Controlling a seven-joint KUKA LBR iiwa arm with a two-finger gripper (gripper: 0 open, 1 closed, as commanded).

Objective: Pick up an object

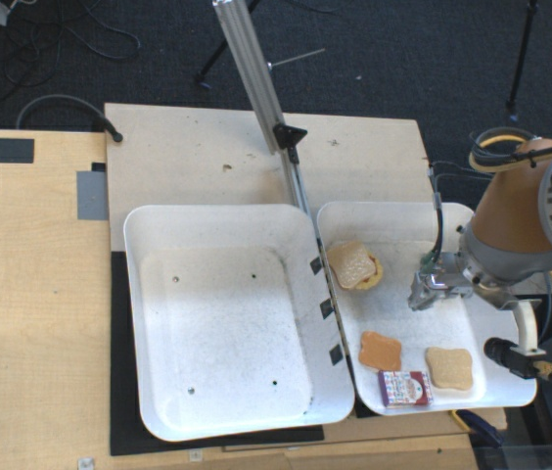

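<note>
The right bin (393, 225) holds a round tan bun-like piece (354, 265) near its left wall. An orange square piece (381, 351), a tan toast-like slice (449, 368) and a small purple packet (403, 389) lie along its front. My gripper (426, 292) hangs over the bin's middle right, to the right of the bun piece and above the toast slice. Nothing shows between its fingers.
The left bin (149, 253) lies beside the right one, with a row of black clips on the shared wall. A slanted aluminium rail (256, 76) rises behind the bins. A wooden table surface (31, 302) lies to the left. Cables hang by the arm at the right.
</note>
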